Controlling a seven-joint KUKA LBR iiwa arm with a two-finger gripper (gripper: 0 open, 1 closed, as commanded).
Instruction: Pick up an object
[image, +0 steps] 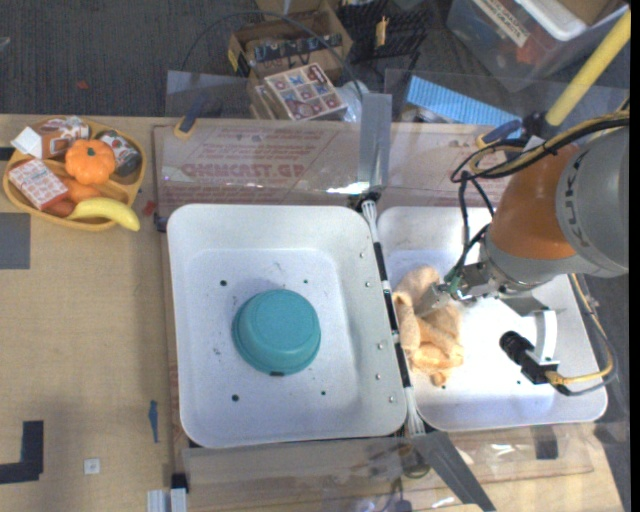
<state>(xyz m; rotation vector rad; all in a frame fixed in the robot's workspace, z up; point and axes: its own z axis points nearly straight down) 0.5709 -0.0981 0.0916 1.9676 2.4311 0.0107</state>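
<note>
A crumpled tan and orange cloth (428, 322) lies against the left wall of the right bin (560, 405). My gripper (447, 291) reaches in from the right and sits low over the cloth's upper part, touching or nearly touching it. The arm's grey and orange wrist hangs above the bin's right half. A teal bowl (278, 331) rests upside down in the middle of the left bin (200, 240), well away from the gripper.
A yellow dish with toy fruit, a banana and small boxes (75, 175) sits at the bench's far left. Cardboard and boxes (290, 75) lie behind the bins. A ridge (385, 290) divides the two bins.
</note>
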